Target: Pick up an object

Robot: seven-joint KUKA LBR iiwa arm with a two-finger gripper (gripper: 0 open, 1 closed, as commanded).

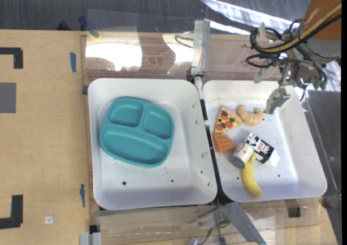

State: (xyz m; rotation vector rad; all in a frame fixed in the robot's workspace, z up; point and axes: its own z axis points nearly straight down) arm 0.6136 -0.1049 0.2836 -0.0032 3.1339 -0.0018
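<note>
1. The hand (276, 100) hangs over the right bin (303, 173), just beside a croissant (250, 114); its grip seems empty, though I cannot tell for sure.
2. A banana (250, 179) lies nearer the front.

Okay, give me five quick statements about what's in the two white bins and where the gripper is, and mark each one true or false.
1. The teal divided plate lies in the left bin. True.
2. The banana lies on the teal divided plate. False: it lies in the right bin, near that bin's front edge.
3. The pizza slice lies just behind the waffle piece, close to the divider between the bins. True.
4. The gripper has the banana between its fingers. False: it hangs over the back of the right bin, beside the croissant, with nothing seen between its fingers.
5. The small can sits beside the black-and-white carton. True.
</note>
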